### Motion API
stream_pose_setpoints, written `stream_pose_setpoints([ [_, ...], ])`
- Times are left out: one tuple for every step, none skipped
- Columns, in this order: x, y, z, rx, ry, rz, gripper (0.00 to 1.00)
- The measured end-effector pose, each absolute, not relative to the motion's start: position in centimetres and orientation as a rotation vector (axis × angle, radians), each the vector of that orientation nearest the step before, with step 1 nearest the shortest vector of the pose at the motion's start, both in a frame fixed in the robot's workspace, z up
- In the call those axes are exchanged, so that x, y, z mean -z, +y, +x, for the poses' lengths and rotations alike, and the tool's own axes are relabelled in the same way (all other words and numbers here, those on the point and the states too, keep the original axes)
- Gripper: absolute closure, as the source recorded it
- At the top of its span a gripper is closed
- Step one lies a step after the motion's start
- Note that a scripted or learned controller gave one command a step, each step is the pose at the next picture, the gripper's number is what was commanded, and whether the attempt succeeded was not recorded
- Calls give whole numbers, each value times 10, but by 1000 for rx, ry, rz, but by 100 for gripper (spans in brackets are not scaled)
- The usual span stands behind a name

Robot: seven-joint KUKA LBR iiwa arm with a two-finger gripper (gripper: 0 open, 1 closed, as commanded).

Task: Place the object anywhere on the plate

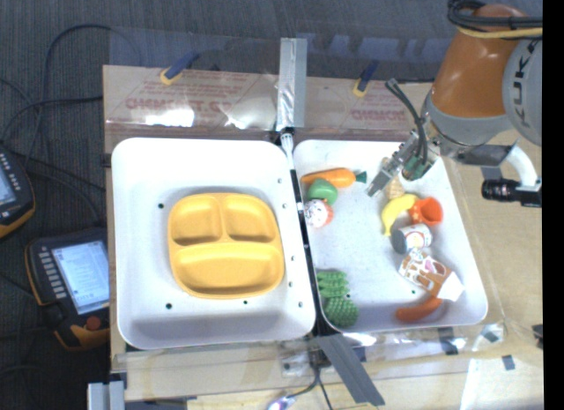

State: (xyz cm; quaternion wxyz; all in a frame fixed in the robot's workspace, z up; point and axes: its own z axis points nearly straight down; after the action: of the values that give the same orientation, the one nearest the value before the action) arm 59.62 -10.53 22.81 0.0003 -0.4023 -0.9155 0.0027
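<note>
Hanging over the right bin [467, 249], the claw [398, 173] is seen spread apart, nothing between its fingers, just above the banana [397, 211]. The banana is judged light, stiff and smooth; its middle should be taken. One banana, one carrot [328, 177], one yellow plate [226, 242] and two bins are counted.

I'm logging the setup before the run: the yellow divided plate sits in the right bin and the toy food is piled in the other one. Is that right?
Not quite. In the camera view the yellow divided plate sits in the left bin; the toy food, such as the banana and carrot, is in the right bin.
</note>
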Motion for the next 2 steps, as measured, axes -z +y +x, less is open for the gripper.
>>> stream_pose_setpoints([
  [-225, -43, 546, -2, -2939, -1101, 100],
  [-325, 16, 500, -2, -3011, -893, 100],
])
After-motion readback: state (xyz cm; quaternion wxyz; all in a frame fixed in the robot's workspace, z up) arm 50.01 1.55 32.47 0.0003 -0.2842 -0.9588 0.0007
